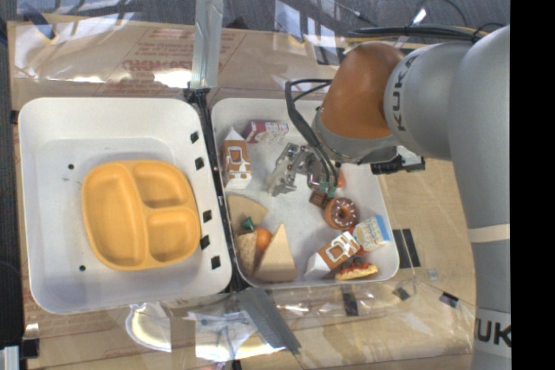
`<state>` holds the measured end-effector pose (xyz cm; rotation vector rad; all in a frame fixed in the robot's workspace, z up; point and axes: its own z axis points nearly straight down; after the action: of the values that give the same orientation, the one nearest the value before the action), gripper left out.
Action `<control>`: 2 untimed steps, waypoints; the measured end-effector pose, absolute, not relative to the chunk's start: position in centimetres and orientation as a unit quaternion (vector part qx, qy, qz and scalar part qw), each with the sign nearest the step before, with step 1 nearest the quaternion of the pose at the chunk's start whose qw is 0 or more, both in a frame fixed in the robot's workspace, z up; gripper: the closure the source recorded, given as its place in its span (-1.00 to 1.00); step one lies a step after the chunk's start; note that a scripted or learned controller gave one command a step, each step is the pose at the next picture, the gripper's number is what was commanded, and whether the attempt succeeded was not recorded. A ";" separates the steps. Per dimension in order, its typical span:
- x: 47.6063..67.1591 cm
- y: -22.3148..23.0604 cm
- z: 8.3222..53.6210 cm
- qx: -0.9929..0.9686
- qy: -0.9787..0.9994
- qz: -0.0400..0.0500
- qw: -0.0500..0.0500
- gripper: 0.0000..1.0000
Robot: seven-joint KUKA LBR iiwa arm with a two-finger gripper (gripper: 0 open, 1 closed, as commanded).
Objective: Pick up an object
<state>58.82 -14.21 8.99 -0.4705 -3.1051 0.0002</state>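
gripper [290, 172]: low inside the right bin, near its middle, slightly toward the far wall; metal fingers point toward the divider side
grip state: cannot tell, fingers too blurred and partly under the wrist; nothing seen between them
carton [236, 162]: white and brown, by the right bin's divider-side wall, just beside the gripper, apart from it
small box [267, 131]: white and maroon, at the right bin's far wall, near the gripper
donut [341, 211]: chocolate, toward the right bin's outer wall, near the gripper's wrist side
wedge [276, 254]: tan, at the right bin's near wall, with an orange piece [262, 238] touching it
packets: a blue and white one [373, 231], a brown and white one [338, 250] and a red and yellow one [355, 270], clustered in the right bin's near outer corner
right bin [390, 260]: white, shallow, holds all the small items
left bin [43, 134]: white, holds a yellow divided plate [139, 214] near its middle
arm [434, 100]: grey, orange band above the wrist, over the right bin's outer wall
bench [104, 56]: brown board under clear film
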 end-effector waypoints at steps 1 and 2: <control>58.3 -3.2 26.6 -0.176 -0.984 -0.001 -0.004 1.00; 59.0 -17.3 29.3 -0.106 -0.994 0.001 -0.001 1.00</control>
<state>59.02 -17.30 29.26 -0.3320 -3.1251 0.0047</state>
